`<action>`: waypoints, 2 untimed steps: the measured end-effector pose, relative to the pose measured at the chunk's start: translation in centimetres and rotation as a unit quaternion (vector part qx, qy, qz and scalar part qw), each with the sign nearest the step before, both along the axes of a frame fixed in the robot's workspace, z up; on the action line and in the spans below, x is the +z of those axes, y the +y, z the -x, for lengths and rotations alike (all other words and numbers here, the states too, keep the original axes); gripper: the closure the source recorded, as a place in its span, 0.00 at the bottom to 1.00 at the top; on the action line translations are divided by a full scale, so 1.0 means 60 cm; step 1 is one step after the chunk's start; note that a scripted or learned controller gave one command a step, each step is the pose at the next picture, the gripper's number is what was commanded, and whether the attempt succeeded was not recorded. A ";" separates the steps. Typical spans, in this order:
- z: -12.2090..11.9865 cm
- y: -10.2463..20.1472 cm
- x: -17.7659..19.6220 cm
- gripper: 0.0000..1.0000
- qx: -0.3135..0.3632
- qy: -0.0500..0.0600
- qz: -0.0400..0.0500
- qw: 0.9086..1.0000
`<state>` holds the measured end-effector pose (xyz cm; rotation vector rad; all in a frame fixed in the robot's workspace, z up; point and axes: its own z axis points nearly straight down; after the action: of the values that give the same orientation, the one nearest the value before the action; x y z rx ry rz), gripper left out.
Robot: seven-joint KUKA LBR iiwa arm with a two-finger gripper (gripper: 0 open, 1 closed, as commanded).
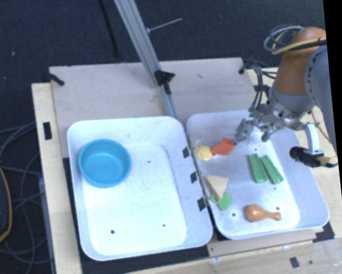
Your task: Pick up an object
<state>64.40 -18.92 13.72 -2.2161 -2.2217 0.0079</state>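
**Arm over the right bin, with the loose objects below it**

The orange-red piece (pixel 223 147) lies on the floor of the right bin (pixel 310 207), in its upper left part. Just to its left, by the bin's left wall, sits a small yellow ball-shaped object (pixel 204 153). The pincer (pixel 253 129) hangs over the upper middle of the same bin, just right of the orange-red piece; whether it touches the piece cannot be told, and nothing is seen between its fingers. Whether it is released or clenched cannot be told from this slanted view.

Right of centre lie two green sticks (pixel 264 168), side by side and nearly parallel. Lower down, a pale yellow wedge (pixel 217 187) rests against the left wall, with a small green object (pixel 225 202) touching its lower edge. An orange pear-shaped object (pixel 261 213) lies near the front wall.

The left bin (pixel 137 227) holds a blue bowl (pixel 104 162), upright, in its upper left part. Both bins rest on the pale worktop (pixel 106 91). The grey arm (pixel 298 79), with its orange band, enters from the right.
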 end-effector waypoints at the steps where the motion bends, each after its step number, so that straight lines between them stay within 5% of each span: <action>1: 0.000 -0.001 -0.065 0.00 0.000 -0.002 0.001 1.000; 2: -0.002 -0.002 -0.044 1.00 0.002 -0.004 0.002 1.000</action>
<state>64.53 -19.05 11.10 -2.2173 -2.2319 0.0047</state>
